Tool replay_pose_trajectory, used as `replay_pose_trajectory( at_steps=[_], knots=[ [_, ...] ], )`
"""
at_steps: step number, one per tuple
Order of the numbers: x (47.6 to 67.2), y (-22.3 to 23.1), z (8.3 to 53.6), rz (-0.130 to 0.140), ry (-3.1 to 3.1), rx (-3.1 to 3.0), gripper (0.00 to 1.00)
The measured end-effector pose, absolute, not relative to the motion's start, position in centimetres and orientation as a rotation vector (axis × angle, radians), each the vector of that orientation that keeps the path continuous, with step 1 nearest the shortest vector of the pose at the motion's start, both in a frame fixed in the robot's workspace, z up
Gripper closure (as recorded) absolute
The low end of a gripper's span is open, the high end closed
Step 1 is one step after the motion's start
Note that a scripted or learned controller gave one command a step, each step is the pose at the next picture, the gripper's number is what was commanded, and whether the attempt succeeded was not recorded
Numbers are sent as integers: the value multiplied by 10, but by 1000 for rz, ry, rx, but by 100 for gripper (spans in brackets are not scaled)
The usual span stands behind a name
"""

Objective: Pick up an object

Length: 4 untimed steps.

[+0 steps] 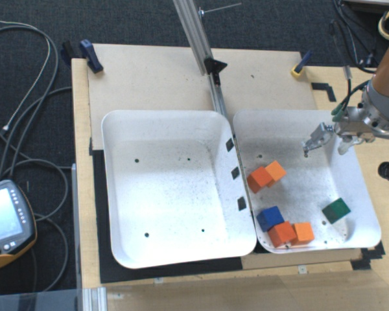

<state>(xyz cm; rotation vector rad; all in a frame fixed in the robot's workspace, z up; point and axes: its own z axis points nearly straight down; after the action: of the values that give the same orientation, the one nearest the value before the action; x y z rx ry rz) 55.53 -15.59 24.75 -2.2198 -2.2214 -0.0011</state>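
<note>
Camera view, looking down on the worktop (155, 76), and the arm is reaching in from the right over the right bin (292, 125). The end effector (329, 142) hangs above that bin's upper right part, its two fingers spread apart with nothing between them, so it is open and carrying no load.

Candidates all sit in the right bin. Near the middle, two orange blocks (266, 175) are pressed together. Down by the near rim there's a cluster: a blue block (270, 218) touching a red-orange block (282, 233), which in turn touches another orange block (303, 232). Off on its own, toward the right wall, the green block (336, 210) stands apart from the rest. The left bin (168, 186) shows bare floor with dark specks.

My read: this is the approach phase, target not yet committed. The green block looks like the cleanest pick, since the fingers could drop on both sides without nudging a neighbour, though the bin wall just beside it could crowd one finger. The cluster by the near rim is riskier; a finger could land on top of an adjoining block. Whichever is chosen, centre the open fingers over it, line them up with two flat opposite faces, descend straight, and only then close.
</note>
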Motion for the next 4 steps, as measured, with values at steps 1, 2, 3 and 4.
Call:
replay_pose_trajectory(
  at_steps=[1,2,3,4],
  knots=[
    [572,-113,141,6,-2219,-2211,0],
    [552,-98,107,-24,-2230,-2238,0],
    [546,-92,108,-20,-2233,-2239,0],
    [515,-145,207,-5,-2224,-2231,0]
  ],
)
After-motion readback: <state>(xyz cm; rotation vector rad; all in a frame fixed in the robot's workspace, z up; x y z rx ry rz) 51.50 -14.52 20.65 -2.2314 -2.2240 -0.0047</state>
